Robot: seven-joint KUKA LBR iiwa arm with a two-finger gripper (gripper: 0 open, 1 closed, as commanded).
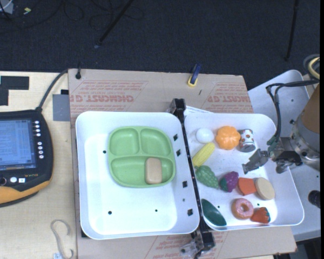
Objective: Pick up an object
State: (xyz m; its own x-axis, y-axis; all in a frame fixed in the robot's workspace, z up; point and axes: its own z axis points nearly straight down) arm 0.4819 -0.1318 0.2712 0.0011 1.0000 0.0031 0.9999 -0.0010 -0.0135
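Claw (265, 161) open, holding nothing, low at right white plastic bin (297, 209) edge | nearest: round tan toy disc (264, 188) | pickup not yet made | grasp, lift remain

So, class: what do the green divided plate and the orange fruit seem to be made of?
The green divided plate looks like moulded plastic, matte: uniform colour, rounded compartment walls. The round orange fruit is probably toy plastic, slightly glossy with a pale highlight, though the view leaves it open.

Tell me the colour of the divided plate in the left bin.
Light green; the divided plate shows it clearly in the camera view.
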